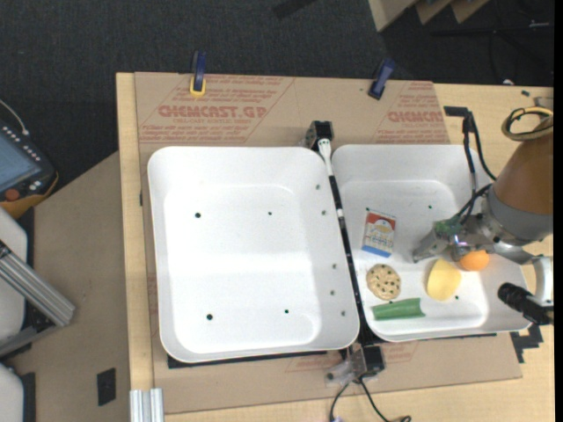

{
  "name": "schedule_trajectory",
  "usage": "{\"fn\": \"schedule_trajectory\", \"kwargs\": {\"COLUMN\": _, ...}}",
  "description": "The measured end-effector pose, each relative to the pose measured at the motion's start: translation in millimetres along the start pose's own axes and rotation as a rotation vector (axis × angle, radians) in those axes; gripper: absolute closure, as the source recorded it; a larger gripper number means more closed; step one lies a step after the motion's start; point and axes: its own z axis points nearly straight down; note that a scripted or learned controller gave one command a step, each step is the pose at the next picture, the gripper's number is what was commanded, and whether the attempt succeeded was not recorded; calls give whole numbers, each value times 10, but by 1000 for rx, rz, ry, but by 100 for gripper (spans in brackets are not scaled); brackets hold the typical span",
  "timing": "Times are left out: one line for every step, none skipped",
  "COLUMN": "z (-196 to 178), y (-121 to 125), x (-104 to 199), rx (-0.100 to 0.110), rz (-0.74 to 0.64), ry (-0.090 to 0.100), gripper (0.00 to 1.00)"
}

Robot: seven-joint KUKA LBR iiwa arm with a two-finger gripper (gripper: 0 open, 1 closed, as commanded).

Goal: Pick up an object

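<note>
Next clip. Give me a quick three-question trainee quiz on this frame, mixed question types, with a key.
1. True or false: the round tan cookie lies in the left white bin.
2. Which item lies nearest the front rim of the right white bin? A) small red, white and blue packet B) flat green bar C) small orange ball
3. Fill in: the tool sits just above the pale ___ lemon-shaped piece.

Key: 1 false; 2 B; 3 yellow.
</note>
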Motion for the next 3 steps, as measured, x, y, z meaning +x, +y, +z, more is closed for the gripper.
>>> {"fn": "schedule_trajectory", "kwargs": {"z": 0, "y": -4, "x": -2, "rx": 1, "rz": 1, "ry": 0, "gripper": 0}}
{"fn": "schedule_trajectory", "kwargs": {"z": 0, "y": -3, "x": 0, "rx": 0, "rz": 0, "ry": 0, "gripper": 0}}
{"fn": "schedule_trajectory", "kwargs": {"z": 0, "y": -4, "x": -1, "rx": 0, "rz": 0, "ry": 0, "gripper": 0}}
